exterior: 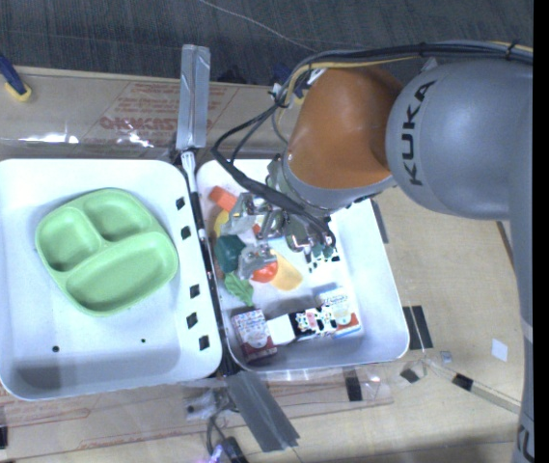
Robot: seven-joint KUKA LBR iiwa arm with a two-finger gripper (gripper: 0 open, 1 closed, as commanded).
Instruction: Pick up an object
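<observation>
Gripper (260, 244) hangs low over the toy pile (255, 258) at the right bin's (385, 297) left side, presumably lined up for a grab, though you can't tell if it's open or closed

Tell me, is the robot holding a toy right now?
Cannot be told. The gripper is down among the toys in the right bin, but no toy clearly shows in its grasp.
</observation>
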